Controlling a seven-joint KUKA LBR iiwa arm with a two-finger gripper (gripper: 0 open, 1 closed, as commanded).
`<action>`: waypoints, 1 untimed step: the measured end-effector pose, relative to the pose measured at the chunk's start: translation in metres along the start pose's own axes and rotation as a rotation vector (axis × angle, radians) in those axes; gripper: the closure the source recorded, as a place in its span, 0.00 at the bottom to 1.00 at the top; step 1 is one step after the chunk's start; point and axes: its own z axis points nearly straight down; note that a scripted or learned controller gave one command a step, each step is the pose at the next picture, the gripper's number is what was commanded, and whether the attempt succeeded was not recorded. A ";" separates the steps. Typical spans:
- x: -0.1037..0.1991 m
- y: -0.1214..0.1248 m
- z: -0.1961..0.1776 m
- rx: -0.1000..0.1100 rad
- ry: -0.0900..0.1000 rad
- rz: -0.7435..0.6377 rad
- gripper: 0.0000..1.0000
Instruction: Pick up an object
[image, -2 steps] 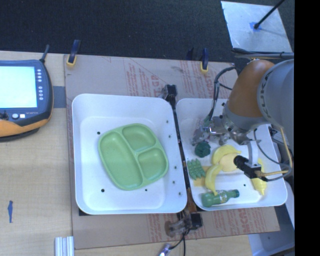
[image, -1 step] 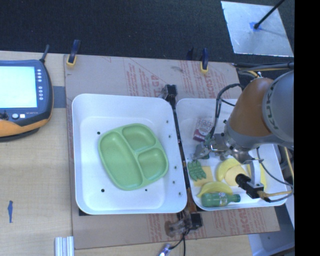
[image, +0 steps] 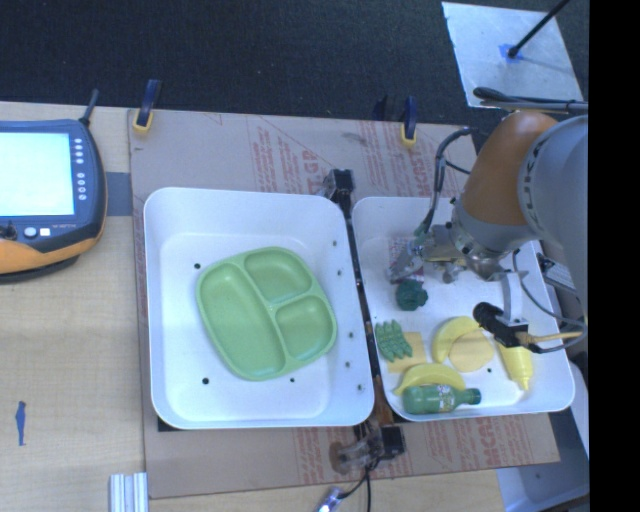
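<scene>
Fingers (image: 408, 266) over right bin (image: 380, 225) above broccoli (image: 410, 295), green plate (image: 266, 312) in left bin (image: 170, 215)

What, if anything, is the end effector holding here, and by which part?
It cannot be told. The end effector sits just above the dark green toy in the right bin, but no object is visibly between its fingers.
</scene>
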 end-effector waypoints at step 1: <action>0.019 -0.008 0.000 0.003 0.000 -0.002 0.00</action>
